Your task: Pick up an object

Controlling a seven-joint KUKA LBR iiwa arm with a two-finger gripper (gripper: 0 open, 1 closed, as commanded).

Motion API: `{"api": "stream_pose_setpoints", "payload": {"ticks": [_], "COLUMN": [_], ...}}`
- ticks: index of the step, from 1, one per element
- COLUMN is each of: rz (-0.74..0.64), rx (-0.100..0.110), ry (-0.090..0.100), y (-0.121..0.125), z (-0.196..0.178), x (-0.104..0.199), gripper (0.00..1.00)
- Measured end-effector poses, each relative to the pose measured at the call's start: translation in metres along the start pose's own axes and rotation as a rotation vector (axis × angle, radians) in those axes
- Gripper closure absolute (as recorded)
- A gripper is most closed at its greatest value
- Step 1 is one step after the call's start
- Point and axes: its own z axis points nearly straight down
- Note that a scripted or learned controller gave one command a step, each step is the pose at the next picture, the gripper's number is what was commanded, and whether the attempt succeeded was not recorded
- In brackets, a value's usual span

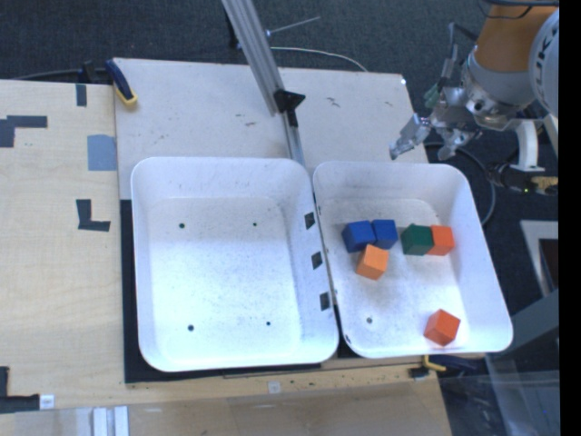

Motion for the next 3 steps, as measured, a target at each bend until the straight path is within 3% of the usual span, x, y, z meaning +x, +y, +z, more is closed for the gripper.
{"api": "stream_pose_setpoints", "payload": {"ticks": [1,2,3], "rz": [-0.001,-0.003,-0.001], "rx": [0.01,-0.006,-0.018], "ry": [0.004,0.003,-0.002], "y": [-0.04,-0.043,-0.046], "z": [0.103,0.038,0.147], "x": [0.046,0.08,0.058], "gripper": [0.0,0.0,0.0]}}
